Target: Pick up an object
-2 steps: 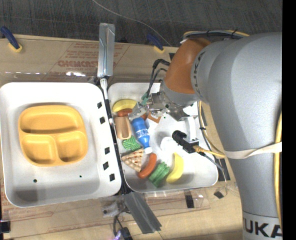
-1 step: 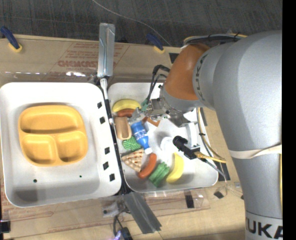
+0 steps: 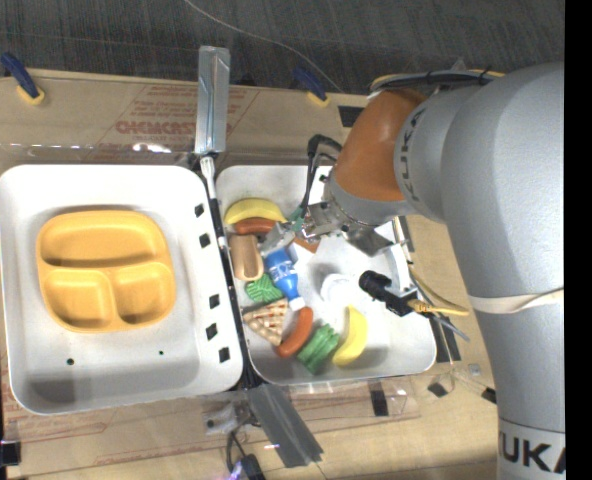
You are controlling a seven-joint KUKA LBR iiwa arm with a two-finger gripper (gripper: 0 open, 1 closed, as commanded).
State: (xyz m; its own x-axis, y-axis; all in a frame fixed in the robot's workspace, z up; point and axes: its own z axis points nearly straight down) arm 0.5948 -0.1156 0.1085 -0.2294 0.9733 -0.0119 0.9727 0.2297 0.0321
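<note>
Hanging over the upper middle of the shallow white right-hand bin (image 3: 416,353), with the gripper (image 3: 311,223) pointing left; impossible to tell its state; lying just left and below it, the blue plastic bottle (image 3: 281,271), long axis running top to bottom, beside the yellow toy banana (image 3: 254,210).
</note>
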